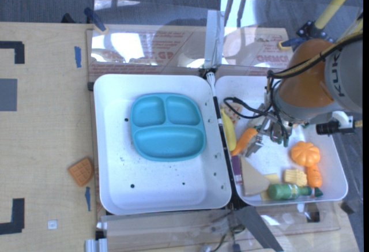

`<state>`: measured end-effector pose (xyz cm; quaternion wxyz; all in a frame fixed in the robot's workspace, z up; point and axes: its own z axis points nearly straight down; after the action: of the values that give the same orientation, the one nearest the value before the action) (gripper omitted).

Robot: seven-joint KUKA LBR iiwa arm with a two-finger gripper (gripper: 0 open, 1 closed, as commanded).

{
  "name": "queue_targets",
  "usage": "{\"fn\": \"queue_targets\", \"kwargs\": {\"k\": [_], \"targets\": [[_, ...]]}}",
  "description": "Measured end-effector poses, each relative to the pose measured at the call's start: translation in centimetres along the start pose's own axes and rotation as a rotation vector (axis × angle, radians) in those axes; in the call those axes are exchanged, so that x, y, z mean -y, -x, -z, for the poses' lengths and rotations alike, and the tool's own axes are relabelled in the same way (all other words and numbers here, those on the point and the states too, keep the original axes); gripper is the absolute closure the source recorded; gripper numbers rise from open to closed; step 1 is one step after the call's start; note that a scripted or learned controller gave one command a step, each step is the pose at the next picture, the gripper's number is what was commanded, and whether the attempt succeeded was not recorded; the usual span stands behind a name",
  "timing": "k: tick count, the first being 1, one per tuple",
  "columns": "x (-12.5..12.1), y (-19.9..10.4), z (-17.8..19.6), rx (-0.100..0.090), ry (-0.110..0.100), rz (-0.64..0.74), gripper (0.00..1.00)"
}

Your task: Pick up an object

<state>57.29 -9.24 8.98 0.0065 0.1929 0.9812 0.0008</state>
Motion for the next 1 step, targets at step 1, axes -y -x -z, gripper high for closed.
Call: {"fn": "queue_targets", "kwargs": {"k": [1], "targets": [[0.29, 0.55, 0.00, 0.002, -0.001, 0.131, 0.00]]}}
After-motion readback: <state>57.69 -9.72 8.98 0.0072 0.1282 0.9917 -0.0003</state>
